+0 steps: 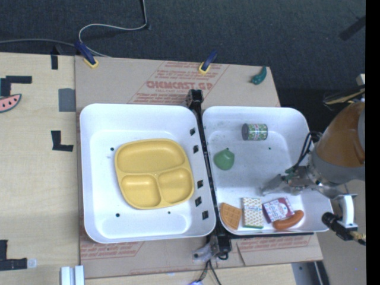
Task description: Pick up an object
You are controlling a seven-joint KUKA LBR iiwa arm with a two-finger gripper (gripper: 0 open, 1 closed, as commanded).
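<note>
The right bin (297,119) holds several small objects. A small tin can (255,132) lies on its side near the far wall, and a green rounded fruit (224,159) sits by the divider. Along the near wall lie a tan waffle piece (230,215), a pale patterned box (252,212), a red-and-white packet (277,208) and a sausage (288,220). My gripper (269,188) reaches in from the right, low over the bin floor, just above the packet and box and right of the green fruit. Nothing is visibly held in it.
The left bin (95,159) carries a yellow divided plate (154,172). A black clamp strip (199,159) runs between the bins. Both bins rest on a cardboard sheet (178,82) with a teal object (259,76) at its far right corner. The arm's orange band (350,135) overhangs the right bin's edge.
</note>
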